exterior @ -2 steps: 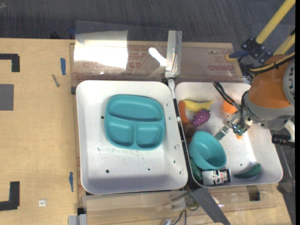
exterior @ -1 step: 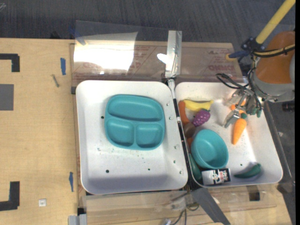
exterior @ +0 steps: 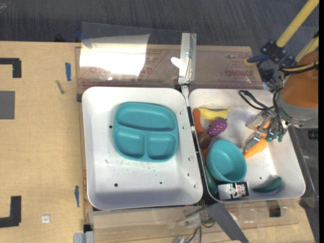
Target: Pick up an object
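My gripper [exterior: 264, 130] hangs low over the right part of the right bin [exterior: 293, 158]. An orange carrot [exterior: 255, 147] lies directly beneath it, touching or nearly touching its tip; whether the carrot is held is unclear. To the left of the carrot stands a teal bowl [exterior: 226, 160]. A yellow banana [exterior: 212, 113] and a purple bunch of grapes [exterior: 217, 127] lie toward the bin's far left. A dark green item [exterior: 268, 185] rests at the near right corner.
A teal divided plate [exterior: 146, 130] lies in the left bin [exterior: 96, 151]. A black-and-white can [exterior: 233, 190] lies in front of the bowl. A brown item [exterior: 204, 141] and an orange piece [exterior: 196, 119] sit along the wall between the bins. Cables trail behind the wrist.
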Motion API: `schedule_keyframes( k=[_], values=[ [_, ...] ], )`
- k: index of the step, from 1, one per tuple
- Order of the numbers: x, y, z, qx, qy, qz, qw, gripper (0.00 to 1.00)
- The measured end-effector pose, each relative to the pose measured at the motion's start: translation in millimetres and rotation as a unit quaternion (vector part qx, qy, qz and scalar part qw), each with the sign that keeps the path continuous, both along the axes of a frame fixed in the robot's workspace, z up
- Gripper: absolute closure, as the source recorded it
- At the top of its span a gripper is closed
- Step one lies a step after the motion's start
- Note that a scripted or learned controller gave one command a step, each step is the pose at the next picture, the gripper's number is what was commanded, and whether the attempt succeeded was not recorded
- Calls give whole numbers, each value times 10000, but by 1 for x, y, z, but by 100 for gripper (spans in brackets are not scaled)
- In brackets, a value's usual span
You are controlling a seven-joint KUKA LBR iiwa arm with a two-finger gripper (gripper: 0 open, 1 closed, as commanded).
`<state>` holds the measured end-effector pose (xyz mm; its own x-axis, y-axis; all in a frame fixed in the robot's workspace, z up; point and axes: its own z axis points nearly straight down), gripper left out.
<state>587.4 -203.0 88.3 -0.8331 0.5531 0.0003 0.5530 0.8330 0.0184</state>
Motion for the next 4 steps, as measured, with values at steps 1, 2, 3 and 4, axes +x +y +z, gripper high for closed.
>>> schedule_keyframes(
  k=[1, 2, 3, 4],
  values=[
    [-6, 6, 0, -83, 10, -451, 9989, 0],
    [-38, 36, 1, -104, -20, -975, 9952, 0],
    [-43, 5, 7, -88, 18, -467, 9989, 0],
    [-35, -4, 0, -71, 16, -1261, 9920, 0]
  ],
)
